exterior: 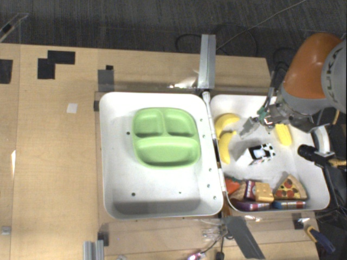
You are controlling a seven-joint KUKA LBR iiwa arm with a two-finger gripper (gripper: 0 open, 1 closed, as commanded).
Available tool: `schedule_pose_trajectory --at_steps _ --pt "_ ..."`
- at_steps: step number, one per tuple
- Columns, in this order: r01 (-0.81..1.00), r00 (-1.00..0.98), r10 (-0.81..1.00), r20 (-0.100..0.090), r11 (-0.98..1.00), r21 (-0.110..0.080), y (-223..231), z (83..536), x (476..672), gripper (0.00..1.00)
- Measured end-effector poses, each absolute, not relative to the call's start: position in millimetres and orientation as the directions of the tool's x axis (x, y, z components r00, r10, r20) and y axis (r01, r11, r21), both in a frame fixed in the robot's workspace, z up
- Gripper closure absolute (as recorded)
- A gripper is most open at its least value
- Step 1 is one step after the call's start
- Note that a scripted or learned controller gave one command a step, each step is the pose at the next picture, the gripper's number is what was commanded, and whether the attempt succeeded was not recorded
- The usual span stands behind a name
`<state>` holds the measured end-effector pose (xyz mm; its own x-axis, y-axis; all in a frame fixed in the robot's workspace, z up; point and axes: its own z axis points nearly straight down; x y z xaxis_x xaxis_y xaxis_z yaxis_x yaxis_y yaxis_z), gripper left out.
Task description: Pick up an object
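Right bin (320,191), mid-floor: small black-and-white toy (262,153), my likeliest target, lying free. Gripper (259,121) hangs just above and left of it, near the bananas (225,134); I can't tell whether it's parted or closed, and nothing sits in it. I read this as the approach step, grasp not made. Next: centre over the toy, drop straight, avoid the bananas. Green tray (165,136) in left bin is well apart.
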<state>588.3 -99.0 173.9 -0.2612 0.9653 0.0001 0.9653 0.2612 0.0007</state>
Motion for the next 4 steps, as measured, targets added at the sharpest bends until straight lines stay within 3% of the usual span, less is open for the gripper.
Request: schedule_pose_trajectory --at_steps 1,2,3,4 --pt "0.993 -0.114 0.993 -0.001 0.114 0.001 -146 223 573.1 0.0" --pt "0.997 0.072 0.997 0.0 -0.072 -0.002 -201 99 587.2 0.0" --pt "0.962 -0.274 0.962 -0.002 0.274 0.011 -124 88 642.1 0.0" --pt "0.96 -0.279 0.96 -0.002 0.279 0.015 -122 99 643.8 1.0"
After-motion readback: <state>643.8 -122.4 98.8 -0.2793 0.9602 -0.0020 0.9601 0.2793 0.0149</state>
